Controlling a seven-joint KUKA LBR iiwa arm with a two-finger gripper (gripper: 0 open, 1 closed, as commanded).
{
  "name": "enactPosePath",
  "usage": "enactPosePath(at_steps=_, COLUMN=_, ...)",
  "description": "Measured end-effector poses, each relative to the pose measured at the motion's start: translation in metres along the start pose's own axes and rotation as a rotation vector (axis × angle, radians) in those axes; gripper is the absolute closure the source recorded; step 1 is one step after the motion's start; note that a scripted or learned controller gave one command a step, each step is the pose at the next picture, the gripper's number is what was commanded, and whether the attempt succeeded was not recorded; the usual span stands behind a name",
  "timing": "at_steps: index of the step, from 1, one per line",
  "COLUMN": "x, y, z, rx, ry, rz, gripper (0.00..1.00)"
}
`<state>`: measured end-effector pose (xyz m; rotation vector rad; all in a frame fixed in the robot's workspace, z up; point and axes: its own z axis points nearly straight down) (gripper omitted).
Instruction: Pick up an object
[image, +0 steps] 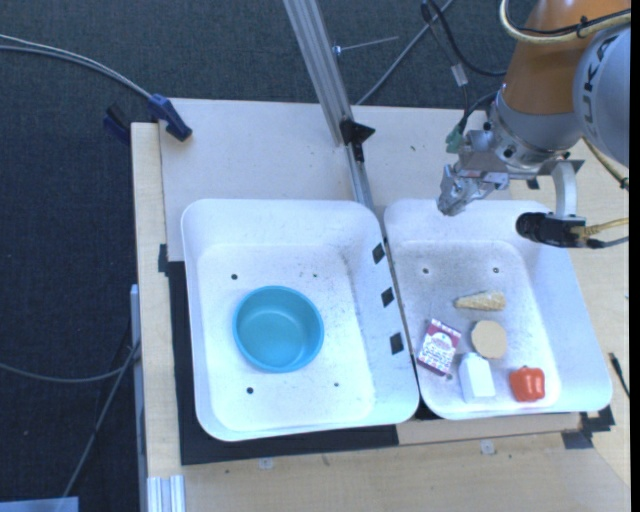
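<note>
Across the tabletop (250, 150) two white bins are sitting: the left bin (290, 225) holding a blue bowl (278, 328), the right bin (560, 300) keeping five small pickable items clustered near its front. Above its far rim the gripper (452, 203) is hovering, carrying nothing; how far its fingers are parted I cannot tell.

Grey arm (600, 60), orange band, metal pincer (455, 197)

Two white bins (290, 225) side by side on bench (250, 150), blue clamp (170, 115), metal pole (325, 70)
</note>
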<state>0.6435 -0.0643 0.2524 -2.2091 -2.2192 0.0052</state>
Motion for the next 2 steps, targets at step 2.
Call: enactPosePath(at_steps=2, x=0.126, y=-0.02, z=-0.005, rx=0.004, ry=0.001, rz=-0.003, gripper=1.0)
